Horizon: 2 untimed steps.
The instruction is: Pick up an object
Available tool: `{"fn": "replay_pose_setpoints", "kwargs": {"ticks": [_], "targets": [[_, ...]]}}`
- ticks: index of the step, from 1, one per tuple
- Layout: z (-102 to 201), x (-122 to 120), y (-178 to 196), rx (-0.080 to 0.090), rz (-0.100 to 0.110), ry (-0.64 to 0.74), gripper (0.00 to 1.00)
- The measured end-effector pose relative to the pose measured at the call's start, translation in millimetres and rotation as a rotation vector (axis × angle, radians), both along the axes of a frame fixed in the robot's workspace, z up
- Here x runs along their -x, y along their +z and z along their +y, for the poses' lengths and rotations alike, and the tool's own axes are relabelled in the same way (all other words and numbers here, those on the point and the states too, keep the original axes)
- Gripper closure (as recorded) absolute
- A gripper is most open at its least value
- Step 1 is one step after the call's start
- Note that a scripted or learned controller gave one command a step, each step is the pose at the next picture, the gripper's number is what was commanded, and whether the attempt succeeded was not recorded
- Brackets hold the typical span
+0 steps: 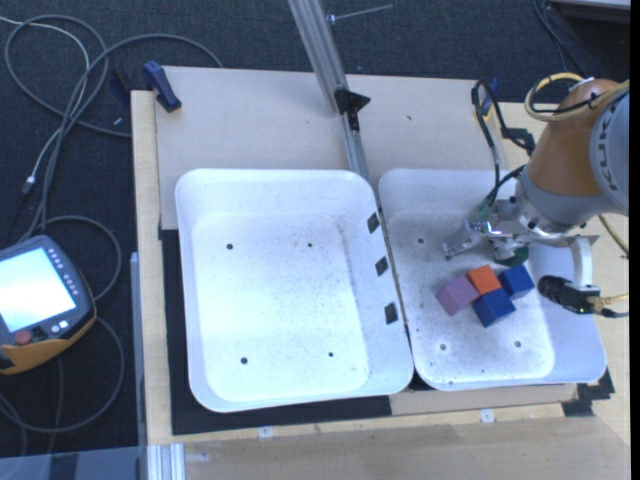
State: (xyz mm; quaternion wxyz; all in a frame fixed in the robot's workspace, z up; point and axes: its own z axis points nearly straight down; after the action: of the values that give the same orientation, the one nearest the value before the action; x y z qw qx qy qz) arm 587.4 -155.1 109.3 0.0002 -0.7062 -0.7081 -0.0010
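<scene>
Now you're at the approach: the gripper [478, 240] hangs in the right bin [430, 363], just far of the cluster of purple block [457, 294], orange block [485, 279] and blue blocks [494, 308], fingers spread and holding nothing. Next you'd need to come nearer and descend over one block.

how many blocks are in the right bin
4: a purple block, an orange block beside it, a blue cube in front, another blue block toward the arm. More may hide under the gripper.
</scene>
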Motion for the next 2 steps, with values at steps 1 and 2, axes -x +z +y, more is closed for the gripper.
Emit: {"fn": "replay_pose_setpoints", "kwargs": {"ticks": [1, 2], "targets": [[47, 50, -10, -0.003, 0.007, 0.0, 0.0], [74, 85, -10, -0.001, 0.005, -0.002, 0.0]]}}
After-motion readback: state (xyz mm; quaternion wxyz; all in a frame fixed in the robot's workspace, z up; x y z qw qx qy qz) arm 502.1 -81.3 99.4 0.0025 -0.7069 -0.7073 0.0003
